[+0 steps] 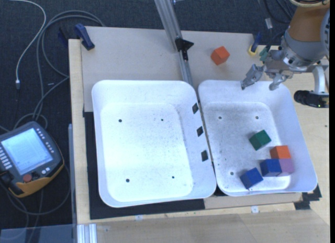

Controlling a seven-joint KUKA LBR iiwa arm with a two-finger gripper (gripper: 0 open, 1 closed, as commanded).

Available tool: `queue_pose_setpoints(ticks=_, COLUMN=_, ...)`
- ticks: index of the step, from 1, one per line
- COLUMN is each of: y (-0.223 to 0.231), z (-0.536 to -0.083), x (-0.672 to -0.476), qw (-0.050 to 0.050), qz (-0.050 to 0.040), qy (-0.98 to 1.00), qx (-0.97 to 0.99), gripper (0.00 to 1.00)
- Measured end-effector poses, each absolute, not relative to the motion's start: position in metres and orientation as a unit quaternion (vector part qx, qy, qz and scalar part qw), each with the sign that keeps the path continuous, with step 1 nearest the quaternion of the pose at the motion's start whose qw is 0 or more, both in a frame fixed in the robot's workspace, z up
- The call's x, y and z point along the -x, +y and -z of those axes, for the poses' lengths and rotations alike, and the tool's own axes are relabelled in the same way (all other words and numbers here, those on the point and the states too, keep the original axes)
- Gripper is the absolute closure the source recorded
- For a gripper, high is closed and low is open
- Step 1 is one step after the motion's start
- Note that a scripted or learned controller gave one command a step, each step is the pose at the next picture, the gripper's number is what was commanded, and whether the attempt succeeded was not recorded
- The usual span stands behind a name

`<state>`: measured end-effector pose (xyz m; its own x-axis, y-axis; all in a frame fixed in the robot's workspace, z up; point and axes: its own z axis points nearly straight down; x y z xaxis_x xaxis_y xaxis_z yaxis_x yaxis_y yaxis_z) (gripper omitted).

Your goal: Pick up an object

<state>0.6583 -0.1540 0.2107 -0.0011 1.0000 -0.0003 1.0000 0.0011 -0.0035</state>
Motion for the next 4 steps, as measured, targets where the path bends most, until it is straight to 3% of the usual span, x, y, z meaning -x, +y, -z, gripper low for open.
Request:
queue_pose_setpoints(ticks=1, y=-0.195, z=-0.107, x=-0.621, qw=0.0, qz=0.0005, qy=-0.707, qx=0.707, gripper=0.0)
queue_pose_setpoints(ticks=2, y=-0.195, z=-0.119, x=-0.623, qw=-0.001, qz=0.0017, qy=-0.708, qx=0.707, gripper=1.0)
queue_pose_setpoints(ticks=3, y=-0.194, z=-0.118, x=-0.622, qw=-0.001, qz=0.0015, qy=-0.707, qx=0.707, gripper=0.0)
queue_pose_setpoints(ticks=4, y=-0.156, z=-0.11, x=-0.613, qw=0.002, qz=-0.0001, qy=-0.708, qx=0.706, gripper=0.0)
